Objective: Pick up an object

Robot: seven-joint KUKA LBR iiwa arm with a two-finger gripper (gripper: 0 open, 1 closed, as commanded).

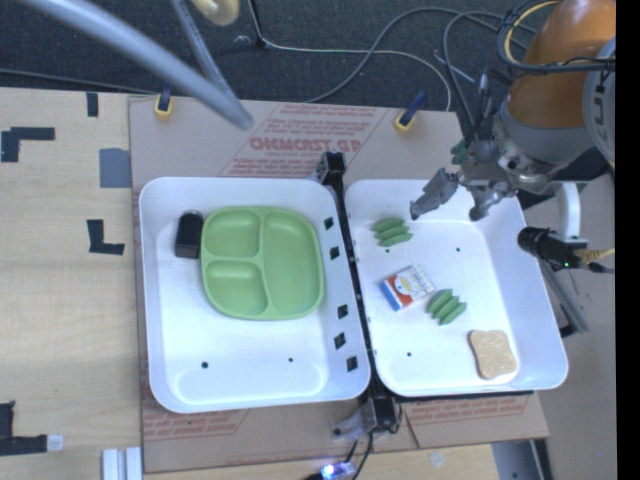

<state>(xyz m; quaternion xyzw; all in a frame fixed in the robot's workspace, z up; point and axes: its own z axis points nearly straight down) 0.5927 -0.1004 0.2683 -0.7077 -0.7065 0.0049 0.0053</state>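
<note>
A: Two shallow white plastic bins sit side by side on the bench, the left bin (165, 368) and the right bin (545, 368), touching along a black centre seam. Contents of the right one?

B: Four items. Small ridged green pod-shaped piece (392, 232) at about 11 o'clock of the bin floor. Small flat card packet in red, white and blue (406, 288) near the centre. Second ridged green pod piece (445, 307) just beside the packet at its 4 o'clock, not clearly touching. Tan slice of toy bread (493, 354) at 5 o'clock, near the front wall.

A: Left bin?

B: Light green three-compartment plastic plate (263, 263), lying flat at centre. Small black block (189, 235) at the plate's 9 o'clock, touching or nearly touching its rim; cannot tell which.

A: Arm position?

B: Grey arm with orange band (565, 43) enters from 2 o'clock. Two-finger gripper (458, 198) hangs over the far edge of the right bin, around 12 o'clock, with the nearer green pod at its 8 o'clock, near but apart.

A: Finger state?

B: Spread apart, released. One dark finger (430, 196) angles toward 8 o'clock, the other sits toward 3 o'clock from it. Nothing lies between them. All four right-bin items rest on the bin floor, none lifted.
</note>
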